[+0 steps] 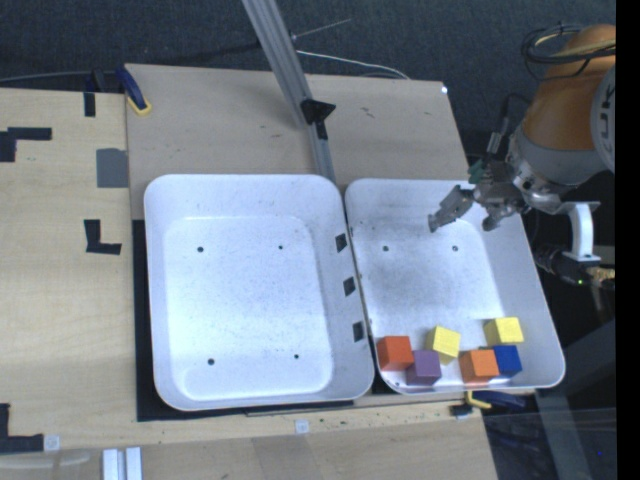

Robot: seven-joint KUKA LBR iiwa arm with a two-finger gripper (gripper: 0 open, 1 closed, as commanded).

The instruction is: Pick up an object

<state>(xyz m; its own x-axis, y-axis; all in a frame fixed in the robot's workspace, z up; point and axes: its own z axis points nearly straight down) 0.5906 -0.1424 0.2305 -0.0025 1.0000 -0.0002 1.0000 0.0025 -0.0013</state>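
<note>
Nothing is picked up yet. Spread apart and empty, the claw (470, 211) hangs over the right bin (420, 268), well apart from the blocks (450, 353).

Two white bins, left bin (245, 288) and right bin (440, 268), both peppered with tiny dark specks, greyer smudging in the right one. Bright little blocks down at its near edge: orange cube (395, 351), purple cube (426, 366), yellow cube (445, 342), second orange cube (480, 365), blue cube (507, 359), second yellow cube (504, 330). Pale wood-tone bench (60, 268) with black tape marks and a grey patch. Grey arm with orange band (570, 108), dark grey gripper (470, 213)
</note>
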